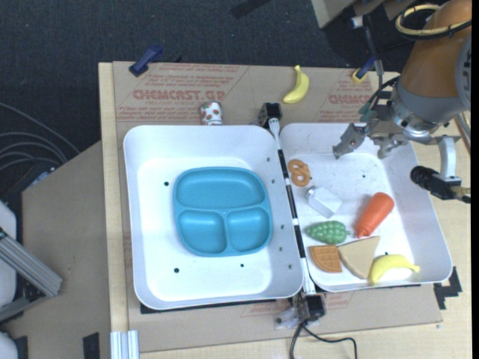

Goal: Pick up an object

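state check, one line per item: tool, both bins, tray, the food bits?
tool: open, holding nothing, above the right bin's far end
blue tray: flat in the left bin, compartments bare
right bin: holds the food
carrot: lying flat
pretzel: lying flat
banana: outside bins, on the bench

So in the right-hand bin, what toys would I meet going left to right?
Pretzel → green vegetable → carrot → banana. The gripper hovers above, near the bin's far edge.
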{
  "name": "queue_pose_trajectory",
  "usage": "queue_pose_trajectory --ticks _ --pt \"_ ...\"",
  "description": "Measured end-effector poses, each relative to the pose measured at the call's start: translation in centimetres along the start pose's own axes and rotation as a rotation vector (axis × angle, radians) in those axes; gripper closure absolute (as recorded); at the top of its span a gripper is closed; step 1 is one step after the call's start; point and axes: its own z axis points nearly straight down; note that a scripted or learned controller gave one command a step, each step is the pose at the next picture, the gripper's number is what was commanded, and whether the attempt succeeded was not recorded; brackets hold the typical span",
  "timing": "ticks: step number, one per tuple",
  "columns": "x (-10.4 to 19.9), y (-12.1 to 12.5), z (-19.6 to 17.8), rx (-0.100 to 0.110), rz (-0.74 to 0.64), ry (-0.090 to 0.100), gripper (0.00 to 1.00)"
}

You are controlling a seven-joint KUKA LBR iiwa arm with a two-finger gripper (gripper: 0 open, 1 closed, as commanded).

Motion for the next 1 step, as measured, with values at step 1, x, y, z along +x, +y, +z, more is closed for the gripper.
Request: queue_pose_trajectory --ticks 1 --pt "-1.68 -3.54 10.85 -0.005 0.0 -0.002 0.0"
